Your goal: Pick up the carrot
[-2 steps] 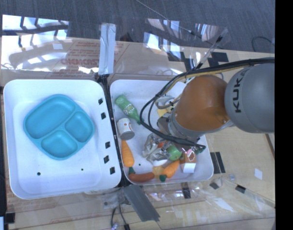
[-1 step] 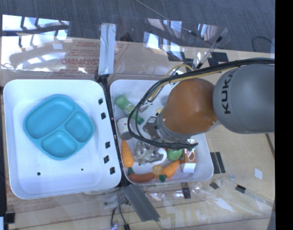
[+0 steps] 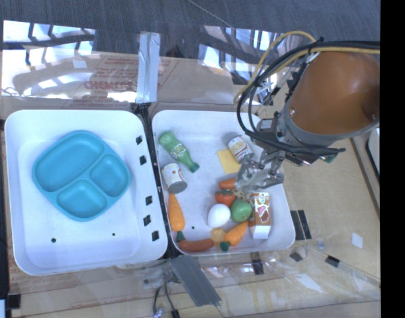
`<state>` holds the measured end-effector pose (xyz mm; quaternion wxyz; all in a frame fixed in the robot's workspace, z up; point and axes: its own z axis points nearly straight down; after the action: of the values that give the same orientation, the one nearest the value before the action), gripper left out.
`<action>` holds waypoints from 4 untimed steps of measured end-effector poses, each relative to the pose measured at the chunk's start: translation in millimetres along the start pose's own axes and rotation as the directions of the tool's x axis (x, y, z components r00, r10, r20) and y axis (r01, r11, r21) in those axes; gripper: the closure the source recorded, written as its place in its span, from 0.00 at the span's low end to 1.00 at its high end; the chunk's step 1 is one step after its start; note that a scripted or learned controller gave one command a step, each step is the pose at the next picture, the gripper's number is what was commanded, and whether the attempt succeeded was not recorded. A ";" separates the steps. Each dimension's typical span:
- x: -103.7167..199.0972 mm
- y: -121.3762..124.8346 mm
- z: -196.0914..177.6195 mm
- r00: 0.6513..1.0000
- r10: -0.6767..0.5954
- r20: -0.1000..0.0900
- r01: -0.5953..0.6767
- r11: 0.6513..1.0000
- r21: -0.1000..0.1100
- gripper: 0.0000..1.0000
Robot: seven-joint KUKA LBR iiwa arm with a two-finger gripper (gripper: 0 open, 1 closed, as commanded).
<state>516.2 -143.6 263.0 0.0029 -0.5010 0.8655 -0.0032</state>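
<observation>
Near the right bin's (image 3: 209, 121) left wall lies one carrot (image 3: 175, 212), below a small can (image 3: 173, 177); another carrot (image 3: 234, 234) lies by the white egg (image 3: 219, 214). Over a green round fruit (image 3: 241, 211) hang the jaws (image 3: 255, 177), whose state I cannot tell.

Arm (image 3: 335, 98) reaches in from right, hand (image 3: 255, 177) lowered.

A robotics lab: two shallow white plastic bins (image 3: 17, 177) sit taped on a brown cardboard-covered bench (image 3: 189, 78), plastic toy groceries (image 3: 219, 214) fill one, and bundled black and yellow cables (image 3: 269, 65) trail nearby.
</observation>
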 end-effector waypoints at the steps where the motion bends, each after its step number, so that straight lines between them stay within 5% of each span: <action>1: 0.9 9.8 150.1 0.980 -0.200 0.002 0.200 0.980 -0.020 1.00; 2: -23.2 33.0 89.7 0.881 -0.473 0.005 0.473 0.881 -0.007 1.00; 3: 15.9 6.8 -20.5 0.849 -0.529 0.001 0.529 0.849 -0.004 1.00; 4: -1.1 48.9 94.9 0.811 -0.585 0.011 0.585 0.811 -0.016 1.00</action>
<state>475.2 -118.5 167.7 -0.0005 -0.7427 0.6697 0.0054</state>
